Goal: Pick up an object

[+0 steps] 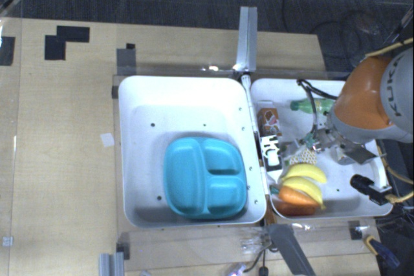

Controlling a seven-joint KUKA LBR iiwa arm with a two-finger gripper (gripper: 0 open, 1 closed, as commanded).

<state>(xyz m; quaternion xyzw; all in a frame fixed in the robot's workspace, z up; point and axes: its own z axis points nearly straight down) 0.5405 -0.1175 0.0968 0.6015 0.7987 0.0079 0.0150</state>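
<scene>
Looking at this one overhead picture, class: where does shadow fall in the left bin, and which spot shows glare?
Camera view: the blue tray casts a soft grey shadow on the left bin floor beside and in front of it; small bright glints sit on the metal divider near the bins' top rims; the arm is slightly soft at the frame's edge.

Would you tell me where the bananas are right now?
The bananas lie in the right bin, near its front left corner, resting on an orange item, just in front of the gripper.

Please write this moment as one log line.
arm: over right bin | gripper: above bananas, grasp unclear | left bin: blue tray
</scene>
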